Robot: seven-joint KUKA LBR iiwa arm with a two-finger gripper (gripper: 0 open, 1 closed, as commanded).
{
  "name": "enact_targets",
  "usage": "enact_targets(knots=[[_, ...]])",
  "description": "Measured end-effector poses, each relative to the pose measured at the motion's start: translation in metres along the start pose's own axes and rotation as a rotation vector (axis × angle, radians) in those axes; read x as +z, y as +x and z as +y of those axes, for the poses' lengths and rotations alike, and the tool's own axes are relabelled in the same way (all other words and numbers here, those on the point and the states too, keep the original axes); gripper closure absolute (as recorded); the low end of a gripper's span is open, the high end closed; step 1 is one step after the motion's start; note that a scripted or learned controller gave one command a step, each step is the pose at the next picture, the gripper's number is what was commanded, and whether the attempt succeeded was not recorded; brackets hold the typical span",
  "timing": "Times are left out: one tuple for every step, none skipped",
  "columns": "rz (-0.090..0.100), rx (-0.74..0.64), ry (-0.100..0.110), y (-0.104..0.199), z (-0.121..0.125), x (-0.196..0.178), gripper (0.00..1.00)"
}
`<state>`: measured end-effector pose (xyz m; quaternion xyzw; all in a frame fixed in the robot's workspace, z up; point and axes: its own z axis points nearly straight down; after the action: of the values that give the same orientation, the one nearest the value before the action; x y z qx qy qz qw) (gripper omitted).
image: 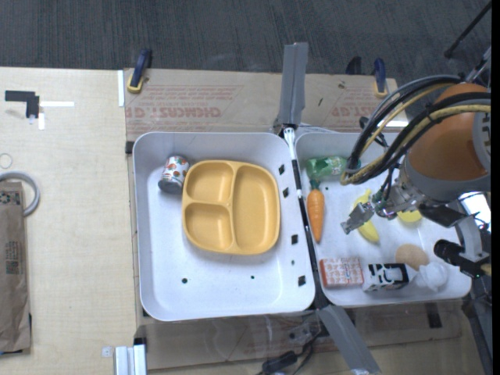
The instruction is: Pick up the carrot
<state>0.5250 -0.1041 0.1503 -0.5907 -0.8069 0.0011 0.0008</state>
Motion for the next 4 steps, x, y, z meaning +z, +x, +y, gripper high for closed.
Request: enact_targets(knots=[[-0.002,-0.106,-0.003,0.024,0.012,-0.041,0.00],[0.000,-0.125,0.000,0.036,-0.016,-0.041,0.00],[-0.001,0.069,0.000,0.057,-0.021,-0.137,0.00],[-0.001,0.069,0.000,0.041,0.010,-0.059,0.00]])
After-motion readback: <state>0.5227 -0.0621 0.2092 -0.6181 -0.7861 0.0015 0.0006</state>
